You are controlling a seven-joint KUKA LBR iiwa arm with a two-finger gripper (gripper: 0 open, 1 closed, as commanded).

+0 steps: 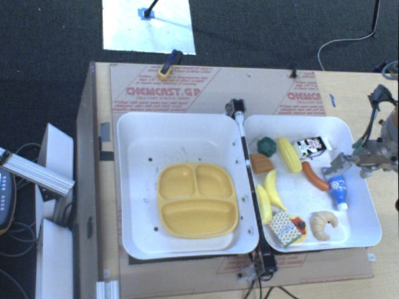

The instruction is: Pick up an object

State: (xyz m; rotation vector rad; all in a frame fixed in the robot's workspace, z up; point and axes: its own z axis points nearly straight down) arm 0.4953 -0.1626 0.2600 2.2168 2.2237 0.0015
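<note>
End effector (341,162) hangs over the right bin's (368,220) right side, just above a blue-and-white bottle (337,192) (whether its fingers are parted or closed I cannot tell). Beside the bottle lie a red sausage (315,175), a croissant (324,224) and bananas (269,195), while a yellow divided tray (197,200) fills the left bin (134,167).

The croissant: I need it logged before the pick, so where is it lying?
The croissant lies in the right bin, near its front right corner, below the blue bottle and right of the patterned carton.
</note>
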